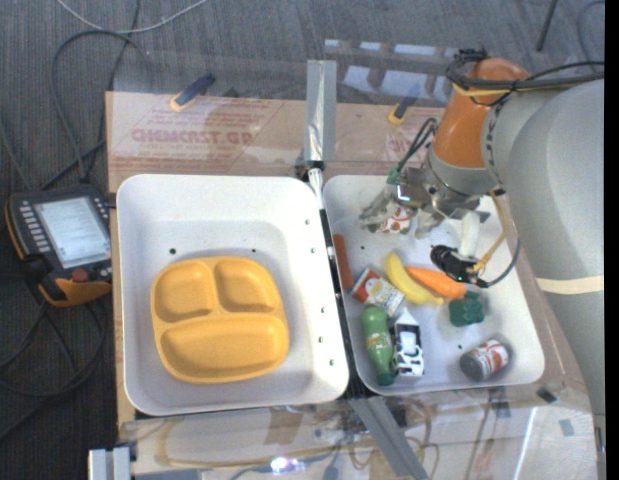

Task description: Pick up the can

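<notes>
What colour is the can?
The can is silvery grey with a red and white label, seen in the camera view.

Yellow sectioned tray in left bin, well apart from the tool. Just below the tool: banana, carrot, green bottle, black-and-white carton. Handheld pendant farthest left.

Faded red lettering on the cardboard sheet beyond the left bin seems to read "CHEMCAST GP", though it is blurred.
</notes>
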`<state>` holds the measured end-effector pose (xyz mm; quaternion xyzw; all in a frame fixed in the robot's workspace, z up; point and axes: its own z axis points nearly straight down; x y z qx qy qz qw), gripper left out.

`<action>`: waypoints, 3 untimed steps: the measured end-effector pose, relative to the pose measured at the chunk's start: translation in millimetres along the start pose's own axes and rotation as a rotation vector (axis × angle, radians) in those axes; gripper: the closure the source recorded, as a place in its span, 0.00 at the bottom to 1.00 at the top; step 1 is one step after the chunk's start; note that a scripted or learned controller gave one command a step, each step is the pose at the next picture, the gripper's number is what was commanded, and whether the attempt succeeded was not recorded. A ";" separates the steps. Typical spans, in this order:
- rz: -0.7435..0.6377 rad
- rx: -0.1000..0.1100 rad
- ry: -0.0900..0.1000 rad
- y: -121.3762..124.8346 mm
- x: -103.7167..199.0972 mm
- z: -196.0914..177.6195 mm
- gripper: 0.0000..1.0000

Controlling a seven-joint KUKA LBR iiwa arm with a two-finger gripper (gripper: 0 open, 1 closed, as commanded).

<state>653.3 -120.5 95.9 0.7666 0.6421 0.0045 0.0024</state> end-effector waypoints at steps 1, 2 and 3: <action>-0.002 0.000 0.001 0.4 2.2 -9.6 1.00; -0.418 0.011 -0.003 -7.7 -38.3 -6.0 1.00; -0.304 0.010 -0.003 -7.5 26.9 -109.6 1.00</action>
